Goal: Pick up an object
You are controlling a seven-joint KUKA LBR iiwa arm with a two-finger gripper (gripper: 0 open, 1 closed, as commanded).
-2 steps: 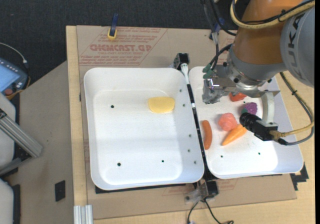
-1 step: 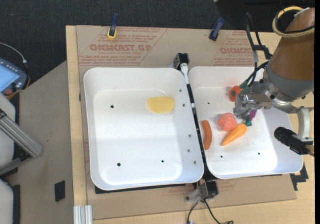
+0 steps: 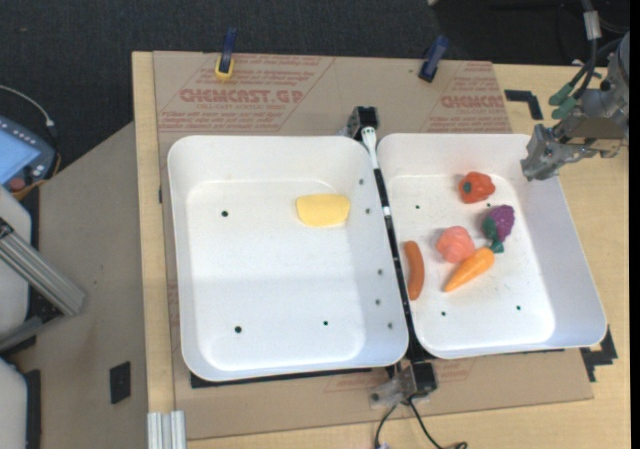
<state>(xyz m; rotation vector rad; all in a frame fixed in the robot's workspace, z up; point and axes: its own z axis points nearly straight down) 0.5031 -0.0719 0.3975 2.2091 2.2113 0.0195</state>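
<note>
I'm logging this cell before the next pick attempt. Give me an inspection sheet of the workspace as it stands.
Surface: bench covered with brown printed board, bearing a left bin and a right bin side by side.
Job's things: yellow piece alone in the left bin; in the right bin a red pepper, purple piece, pink piece, carrot and orange sausage-shaped piece near the divider.
Clutter: nothing seen in the bins; two blue clamps on the board's far edge.
Grippers: gripper over the right bin's far right corner, holding nothing visible.
Cables: wire trailing off the near edge.
Surroundings: dark floor.
</note>
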